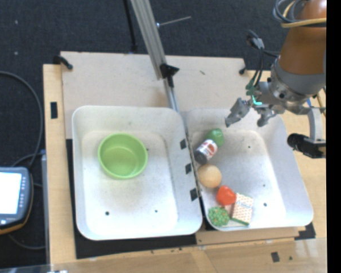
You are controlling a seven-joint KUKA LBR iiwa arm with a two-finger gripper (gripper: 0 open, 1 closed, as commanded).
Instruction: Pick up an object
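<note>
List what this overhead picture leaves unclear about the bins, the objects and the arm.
- Can: label too small and blurred to read.
- Green object: the can overlaps it, so its shape is unclear.
- Patterned packet and green toy: too small to identify.
- Arm: cut off by the right edge of the camera view.
- Gripper: blurred; holds nothing visible.

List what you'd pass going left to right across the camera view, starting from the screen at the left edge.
Screen → green bowl in the left bin → small can → orange ball → red piece → patterned cracker → gripper, open above the right bin.
</note>
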